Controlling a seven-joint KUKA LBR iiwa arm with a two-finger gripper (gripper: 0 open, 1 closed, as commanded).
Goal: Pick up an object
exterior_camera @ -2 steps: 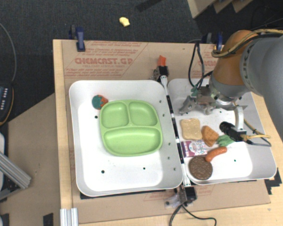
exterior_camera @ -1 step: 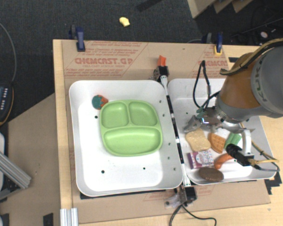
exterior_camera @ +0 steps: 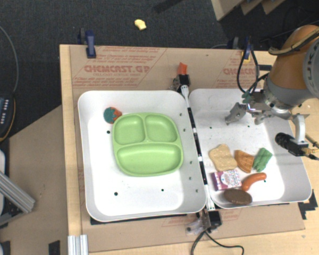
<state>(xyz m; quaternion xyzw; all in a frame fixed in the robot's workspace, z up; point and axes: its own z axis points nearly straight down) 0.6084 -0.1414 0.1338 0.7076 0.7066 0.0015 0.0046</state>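
Observation:
My gripper (exterior_camera: 246, 115) hangs over the far part of the right bin (exterior_camera: 215, 102), its fingers spread open with nothing between them. Nearer the front of that bin lie a tan cracker (exterior_camera: 221, 156), an orange-brown piece (exterior_camera: 244, 161), a green item (exterior_camera: 262, 158), a purple packet (exterior_camera: 226, 179), a red sausage (exterior_camera: 253, 180) and a dark brown oval (exterior_camera: 237, 196). All of them lie apart from the gripper, toward the front edge.
The left bin (exterior_camera: 95, 190) holds a green divided plate (exterior_camera: 147, 143) and a small teal and orange ball (exterior_camera: 112, 114) at its back left. A black divider with clamps (exterior_camera: 182, 81) runs between the bins. A yellow scrap (exterior_camera: 140, 24) lies on the floor beyond the bench.

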